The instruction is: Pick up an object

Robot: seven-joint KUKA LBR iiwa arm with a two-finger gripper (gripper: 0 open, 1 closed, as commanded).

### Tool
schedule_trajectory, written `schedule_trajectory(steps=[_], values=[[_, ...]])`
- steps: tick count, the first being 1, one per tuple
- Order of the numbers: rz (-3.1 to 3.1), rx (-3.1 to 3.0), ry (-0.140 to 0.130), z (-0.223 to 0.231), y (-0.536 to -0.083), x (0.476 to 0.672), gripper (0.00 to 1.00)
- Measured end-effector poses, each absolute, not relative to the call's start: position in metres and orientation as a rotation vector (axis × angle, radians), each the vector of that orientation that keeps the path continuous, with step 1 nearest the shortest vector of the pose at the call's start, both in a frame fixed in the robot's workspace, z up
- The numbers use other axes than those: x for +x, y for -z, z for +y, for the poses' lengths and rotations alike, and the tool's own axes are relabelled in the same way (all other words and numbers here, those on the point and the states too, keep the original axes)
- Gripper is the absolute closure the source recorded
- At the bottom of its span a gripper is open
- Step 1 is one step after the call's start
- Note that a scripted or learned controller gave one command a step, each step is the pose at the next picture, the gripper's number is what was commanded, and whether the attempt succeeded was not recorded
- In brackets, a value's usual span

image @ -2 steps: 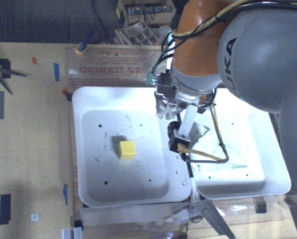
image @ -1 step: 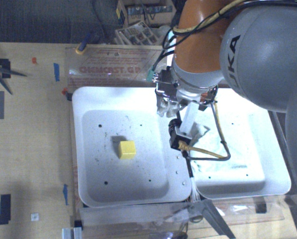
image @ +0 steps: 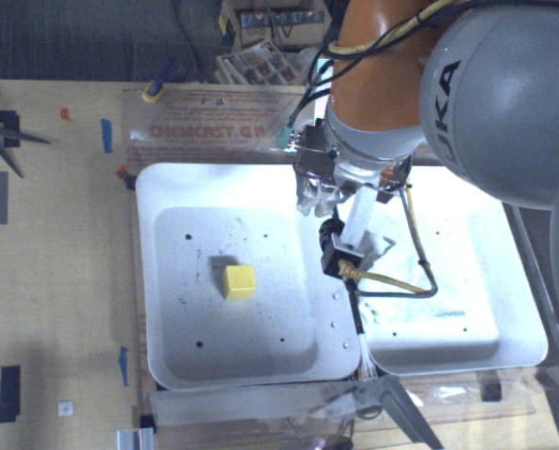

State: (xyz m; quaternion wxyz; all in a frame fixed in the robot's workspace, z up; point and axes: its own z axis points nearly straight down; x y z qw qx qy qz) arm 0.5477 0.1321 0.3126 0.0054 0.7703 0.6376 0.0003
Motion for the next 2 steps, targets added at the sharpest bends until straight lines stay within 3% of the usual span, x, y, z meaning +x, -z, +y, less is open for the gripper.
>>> schedule_trajectory(steps=[2], values=[[1.996,2.407,-0.003,0.1332,-0.3324,0.5489,1.0]])
